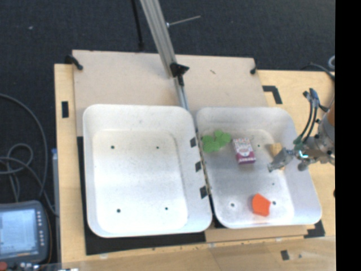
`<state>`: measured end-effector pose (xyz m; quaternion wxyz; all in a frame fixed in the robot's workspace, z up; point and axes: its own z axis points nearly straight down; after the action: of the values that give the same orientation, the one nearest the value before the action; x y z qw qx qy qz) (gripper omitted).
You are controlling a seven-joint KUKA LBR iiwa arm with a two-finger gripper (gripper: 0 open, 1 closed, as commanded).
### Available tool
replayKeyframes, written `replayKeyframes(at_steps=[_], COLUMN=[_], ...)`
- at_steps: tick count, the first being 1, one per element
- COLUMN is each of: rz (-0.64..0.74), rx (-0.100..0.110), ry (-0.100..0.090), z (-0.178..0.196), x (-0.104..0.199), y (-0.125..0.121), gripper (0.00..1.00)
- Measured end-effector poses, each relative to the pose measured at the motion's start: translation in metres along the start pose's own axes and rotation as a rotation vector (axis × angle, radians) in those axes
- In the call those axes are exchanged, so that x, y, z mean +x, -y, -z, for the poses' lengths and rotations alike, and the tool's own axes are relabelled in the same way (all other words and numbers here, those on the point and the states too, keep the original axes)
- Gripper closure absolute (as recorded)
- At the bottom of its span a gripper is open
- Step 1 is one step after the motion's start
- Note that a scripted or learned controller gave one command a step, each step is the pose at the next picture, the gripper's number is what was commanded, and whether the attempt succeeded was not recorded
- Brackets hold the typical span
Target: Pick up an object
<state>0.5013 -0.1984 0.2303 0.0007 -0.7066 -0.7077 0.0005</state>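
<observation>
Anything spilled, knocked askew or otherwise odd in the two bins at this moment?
Nothing stands out. The right white bin holds a green leafy toy, a small purple-and-white carton and an orange block, all lying apart from each other. The pincer is at that bin's right side.

The gripper [280, 162] is seen at the right edge of the view, low and slanted down toward the left. Grey wrist hardware and looped cables are seen behind the jaws, up and to the right. Nothing is seen held between the jaws.
</observation>
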Motion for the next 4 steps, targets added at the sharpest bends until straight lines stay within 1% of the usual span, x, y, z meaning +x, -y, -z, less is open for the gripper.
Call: replayKeyframes(at_steps=[1,2,4], rz=[-0.001,-0.003,-0.003], rx=[-0.005,0.000,-0.002], ry=[0.002,0.002,0.003], z=[0.002,-0.040,-0.131], x=[0.000,-0.001,-0.003], y=[-0.001,-0.001,-0.006], gripper=[0.00,0.00,0.00])
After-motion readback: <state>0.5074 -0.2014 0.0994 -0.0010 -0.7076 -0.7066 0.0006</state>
